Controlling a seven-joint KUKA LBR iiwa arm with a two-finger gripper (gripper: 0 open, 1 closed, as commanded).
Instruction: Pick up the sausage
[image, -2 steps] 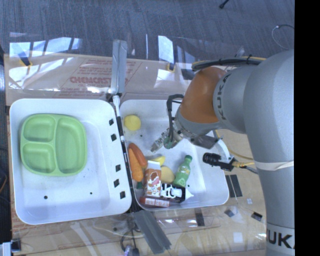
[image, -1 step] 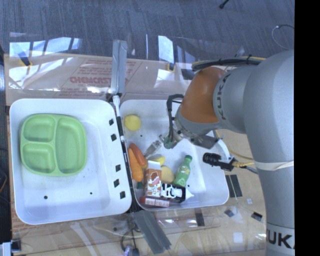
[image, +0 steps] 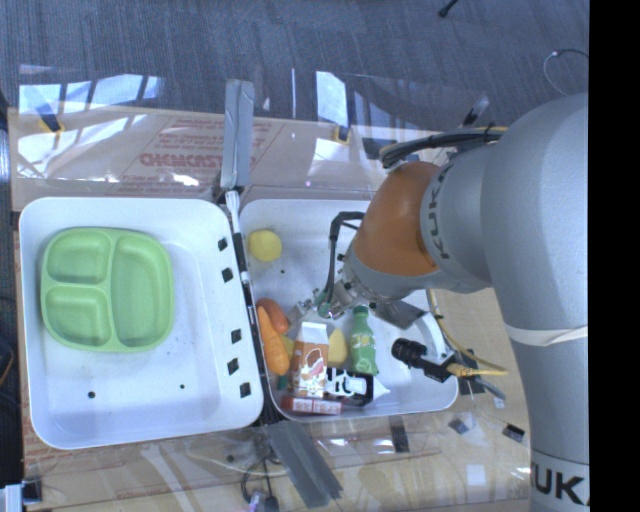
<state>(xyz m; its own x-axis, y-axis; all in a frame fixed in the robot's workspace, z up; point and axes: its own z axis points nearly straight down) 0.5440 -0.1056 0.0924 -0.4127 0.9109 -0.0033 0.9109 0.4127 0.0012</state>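
**Camera view.** Two white bins are seen side by side. A green divided plate (image: 105, 288) lies in the left bin (image: 190, 400), well to the left of the green bottle (image: 361, 342). The bottle stands among the clutter in the right bin (image: 300, 215) and is taken here as the landmark.

The grey arm (image: 520, 220) is reached in from the right. Its orange band (image: 400, 225) is seen above and just right of the bottle. The gripper (image: 328, 297) is lowered into the right bin, just up and to the left of the bottle's cap. It is partly covered by the wrist, so it cannot be told whether it is open or closed. Nothing is seen held in it.

What is taken to be the sausage (image: 312, 406), a dark red, elongated piece, lies flat along the near wall of the right bin. It is placed below and to the left of the bottle and is partly overlapped by a printed carton (image: 309, 368). It is well apart from the gripper, with the carton lying between the two.

A pale yellow piece (image: 338, 347) is seen touching the bottle's left side. An orange carrot (image: 274, 345) lies further left of the bottle, against the bin's left wall. A yellow ball (image: 265, 245) rests up and to the left of the bottle, apart from the other items.
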